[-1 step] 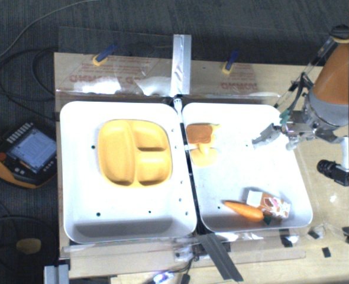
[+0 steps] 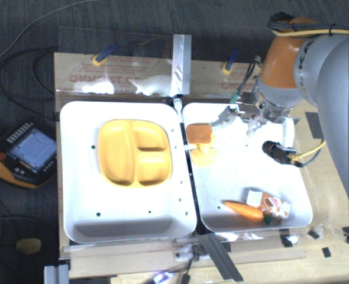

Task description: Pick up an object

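Sitting in the left bin is a yellow tray. Right of it, the right bin holds toast, a carrot, a small carton. Above hangs the gripper, spread wide, holding nothing.

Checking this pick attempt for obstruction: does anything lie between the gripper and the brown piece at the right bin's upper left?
Nothing visible does. The gripper hangs just right of the brown piece, with bare bin floor between them.

The two shallow white bins look like smooth, slightly glossy plastic, as does the yellow divided plastic tray. The long orange carrot has a satin plastic sheen. The tan bench board looks like matt wood.
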`<state>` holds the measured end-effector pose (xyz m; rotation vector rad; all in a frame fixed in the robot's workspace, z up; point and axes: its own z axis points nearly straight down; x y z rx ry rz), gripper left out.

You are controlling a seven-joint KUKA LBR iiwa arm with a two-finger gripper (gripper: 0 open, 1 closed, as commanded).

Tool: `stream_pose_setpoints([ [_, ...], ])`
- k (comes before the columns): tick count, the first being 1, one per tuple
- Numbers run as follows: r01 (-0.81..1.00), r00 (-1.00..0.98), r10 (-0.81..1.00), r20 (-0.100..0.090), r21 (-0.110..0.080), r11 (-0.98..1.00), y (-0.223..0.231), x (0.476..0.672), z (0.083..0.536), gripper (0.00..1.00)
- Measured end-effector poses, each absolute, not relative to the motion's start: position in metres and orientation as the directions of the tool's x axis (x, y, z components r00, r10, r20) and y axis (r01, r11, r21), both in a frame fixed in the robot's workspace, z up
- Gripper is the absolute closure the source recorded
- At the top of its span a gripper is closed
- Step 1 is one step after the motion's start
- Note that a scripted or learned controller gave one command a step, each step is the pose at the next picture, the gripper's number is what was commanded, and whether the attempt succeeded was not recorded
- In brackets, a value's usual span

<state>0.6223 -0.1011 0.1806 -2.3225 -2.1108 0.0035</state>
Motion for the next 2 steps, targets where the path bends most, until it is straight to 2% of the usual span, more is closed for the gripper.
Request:
stream_pose_setpoints([
  [1, 0.998, 0.060, 0.998, 0.000, 0.003, -0.060, -0.100, 0.635, 0.100, 0.00],
  [2, 0.998, -0.064, 0.998, -0.003, 0.019, 0.064, -0.104, 0.603, 0.093, 0.00],
])
